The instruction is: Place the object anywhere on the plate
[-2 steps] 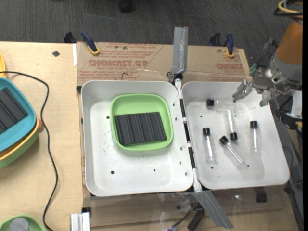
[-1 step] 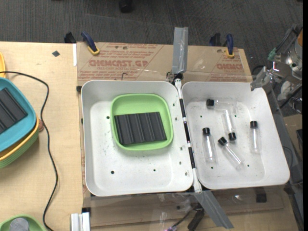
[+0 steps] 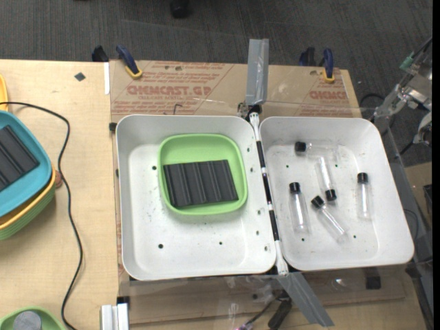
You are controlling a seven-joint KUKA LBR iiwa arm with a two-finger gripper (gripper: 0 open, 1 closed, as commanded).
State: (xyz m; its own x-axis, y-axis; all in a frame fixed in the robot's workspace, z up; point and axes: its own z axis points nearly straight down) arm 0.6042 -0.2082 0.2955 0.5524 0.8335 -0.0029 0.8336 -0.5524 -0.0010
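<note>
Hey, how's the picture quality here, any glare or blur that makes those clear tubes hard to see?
Camera view: light is even and soft, with faint shadows along the inner walls of the left bin. The clear tubes nearly vanish against the right bin; their black caps stand out. The green plate is sharp. The top right corner is slightly blurred.

A single fixed camera looks down on the bench (image 3: pixel 55 253) from above at a slant, from the near side. It sits far enough back to take in both white bins (image 3: pixel 137 253) side by side, the cardboard sheet (image 3: pixel 172 84) behind them and dark floor (image 3: pixel 275 12) beyond.
</note>
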